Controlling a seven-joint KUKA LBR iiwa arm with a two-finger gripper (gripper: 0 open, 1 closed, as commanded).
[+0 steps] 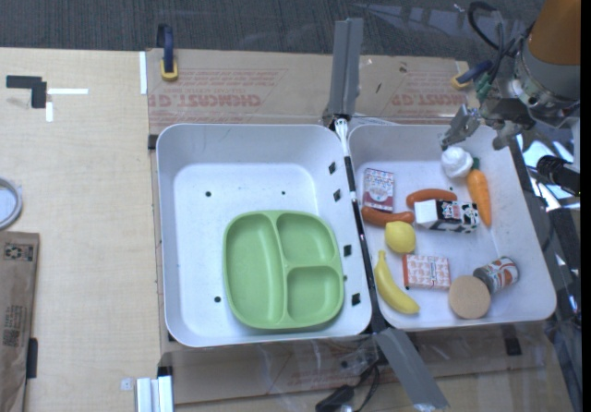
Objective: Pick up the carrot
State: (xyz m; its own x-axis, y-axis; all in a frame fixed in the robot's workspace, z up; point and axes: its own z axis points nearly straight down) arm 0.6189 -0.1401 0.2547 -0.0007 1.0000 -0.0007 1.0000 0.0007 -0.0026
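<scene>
The orange carrot [478, 198] lies in the right bin [528, 244] near its far right side, pointing toward the front, with its top end next to a small white round object [454, 161]. My gripper [482, 133] hangs above the bin's far right corner, a little behind the carrot and apart from it. Its fingers [459, 131] look spread open, with nothing between them.
Beside the carrot lie a black-and-white carton [447, 213], two sausages [430, 197], a lemon [400, 236], a banana [394, 288], two red-and-white boxes [426, 271], a can [496, 275] and a tan disc [469, 297]. A green divided plate [283, 269] sits in the left bin [185, 216].
</scene>
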